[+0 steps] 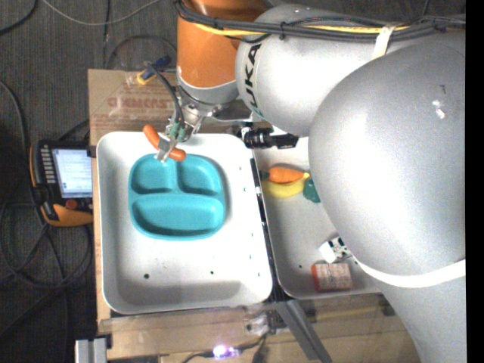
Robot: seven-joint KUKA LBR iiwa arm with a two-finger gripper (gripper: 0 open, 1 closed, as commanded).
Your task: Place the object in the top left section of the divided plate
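Reaching in from the right w/ my arm (pixel 363 127), which blocks most of the right bin (pixel 291 271). Left bin (pixel 181 278) holds the blue divided plate (pixel 179 199) mid-frame left. My pincer (pixel 172 144) sits at the plate's upper edge, tips on a small orange sausage-like piece (pixel 174 155) — can't tell if it's truly pinched between them. Another orange piece (pixel 151 135) lies just beside, upper left. Risk: piece sits on the rim by the centre ridge, so release could roll it off or into the wrong section.

Dark grey carpet (pixel 45 44) crossed by cables at your frame's left, tablet pendant (pixel 64 174) mid-left, brown cardboard sheet (pixel 125 104) beneath the bench.
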